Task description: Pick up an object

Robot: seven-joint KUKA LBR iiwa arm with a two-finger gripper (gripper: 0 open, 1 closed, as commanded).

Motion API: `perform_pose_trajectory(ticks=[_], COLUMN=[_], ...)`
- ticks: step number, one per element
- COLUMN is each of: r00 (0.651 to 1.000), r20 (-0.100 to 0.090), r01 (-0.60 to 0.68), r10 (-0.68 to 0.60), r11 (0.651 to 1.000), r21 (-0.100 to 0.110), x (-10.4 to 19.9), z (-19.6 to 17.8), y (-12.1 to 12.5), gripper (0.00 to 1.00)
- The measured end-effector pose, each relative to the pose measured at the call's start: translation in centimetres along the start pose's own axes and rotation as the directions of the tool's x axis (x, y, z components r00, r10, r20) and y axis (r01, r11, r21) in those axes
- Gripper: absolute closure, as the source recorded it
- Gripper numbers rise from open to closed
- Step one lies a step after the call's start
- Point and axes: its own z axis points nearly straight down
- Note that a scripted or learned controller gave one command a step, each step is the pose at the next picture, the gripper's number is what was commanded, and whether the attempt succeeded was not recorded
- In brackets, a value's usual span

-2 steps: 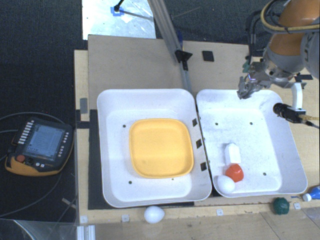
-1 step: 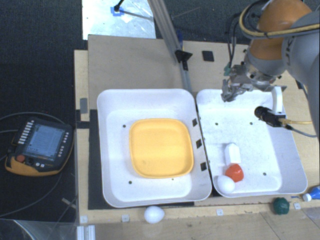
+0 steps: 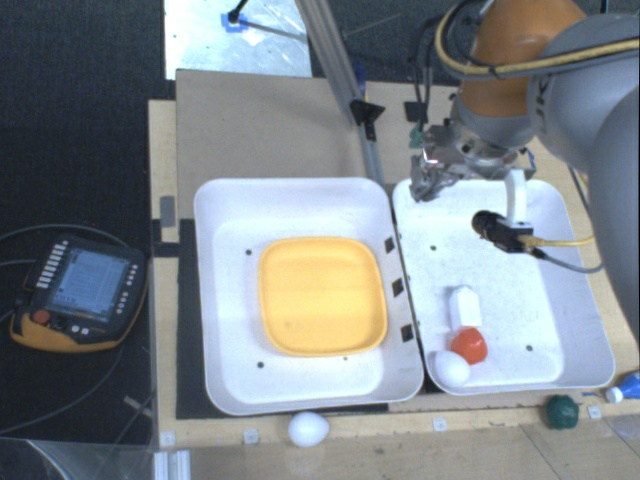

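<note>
Apparently I'm at the approach step: my gripper (image 3: pixel 428 183) hangs over the right bin's (image 3: pixel 575 363) far-left corner, whether open or shut I cannot tell. The red ball (image 3: pixel 468 346) sits near the front edge, so I'd travel there, then descend.

Two white bins sit on the tan bench (image 3: pixel 270 128). The left bin (image 3: pixel 225 268) carries a plain yellow plate (image 3: pixel 322 294). Near the front edge of the right bin (image 3: pixel 570 308) lie a white block (image 3: pixel 463 305), an orange-red ball (image 3: pixel 468 345) and a white ball (image 3: pixel 451 369). On the bench's front edge rest a white egg (image 3: pixel 308 428) and a dark green ball (image 3: pixel 561 411). The arm (image 3: pixel 590 78) is grey with an orange band (image 3: pixel 520 28).
</note>
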Motion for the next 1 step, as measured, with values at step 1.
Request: perform_pose_trajectory(ticks=[1], r00=[1.0], r20=[0.0], r01=[0.0], r10=[0.0], r11=[1.0], r21=[0.0], x=[5.0], z=[-0.94], y=[-0.62], gripper=[1.0])
